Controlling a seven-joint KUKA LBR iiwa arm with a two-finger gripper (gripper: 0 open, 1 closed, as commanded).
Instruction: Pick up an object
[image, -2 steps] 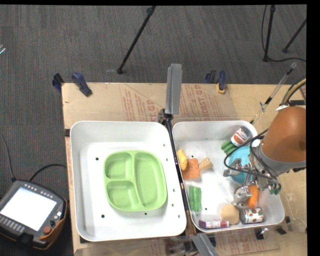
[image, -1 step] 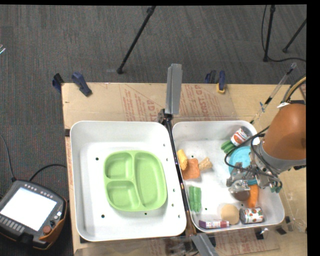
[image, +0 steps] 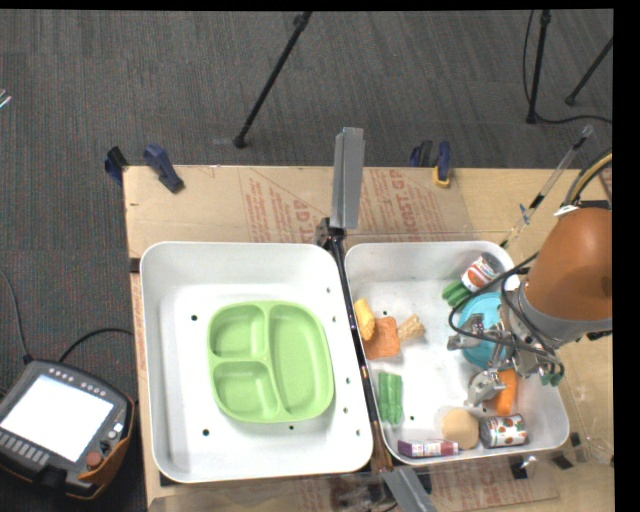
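The arm reaches over the right edge of the desk (image: 200, 205) into the right bin (image: 420, 255), its orange band above the wrist; the gripper (image: 490, 385) hangs low near that bin's right wall, just above an orange carrot-like piece (image: 508, 392); whether the fingers are open or closed cannot be told, and nothing is plainly seen between them. In the right bin, a small can (image: 502, 431) lies at the near right corner, touching or just beside a beige round object (image: 459, 427); a purple box (image: 426, 448) lies along the near wall; a green pod (image: 390, 396) sits near the left wall; an orange slab (image: 382, 338) lies above it, by a tan scrap (image: 410, 327); a teal bowl (image: 484, 308) and a red-and-white cup (image: 480, 272) sit toward the far right corner. The left bin (image: 165, 300) holds a green divided plate (image: 270, 360); a tablet (image: 55, 415) rests on the floor beyond the desk's left edge.
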